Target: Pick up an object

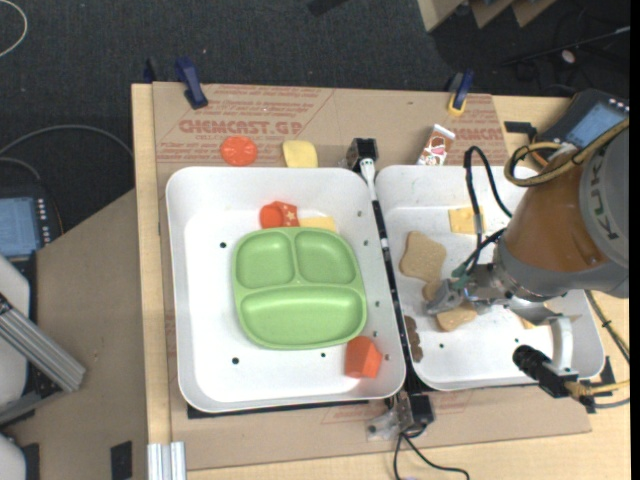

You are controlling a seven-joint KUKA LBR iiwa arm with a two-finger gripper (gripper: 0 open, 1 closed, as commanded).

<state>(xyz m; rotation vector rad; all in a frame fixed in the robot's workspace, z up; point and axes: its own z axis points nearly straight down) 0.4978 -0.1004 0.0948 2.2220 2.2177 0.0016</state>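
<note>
My gripper (pixel 447 299) is low in the right bin (pixel 480 368), near its left-centre, with the grey and orange arm reaching in from the right. It sits right over a small tan piece (pixel 458 319), apparently touching it. Just above it lies a tan slice of toast (pixel 423 255). A yellow cheese square (pixel 461 220) lies at the back of this bin, and a row of small brown bits (pixel 411 337) lies by the left wall. The left bin (pixel 195 298) holds a green divided plate (pixel 298 288), a red block (pixel 279 214), a pale yellow piece (pixel 320 224) and an orange block (pixel 363 357).
On the cardboard behind the bins lie an orange disc (pixel 238 150), a yellow block (pixel 299 154) and a small carton (pixel 436 146). Blue clamps (pixel 190 83) (pixel 460 90) hold the board's back edge. A black cable (pixel 485 193) loops over the right bin.
</note>
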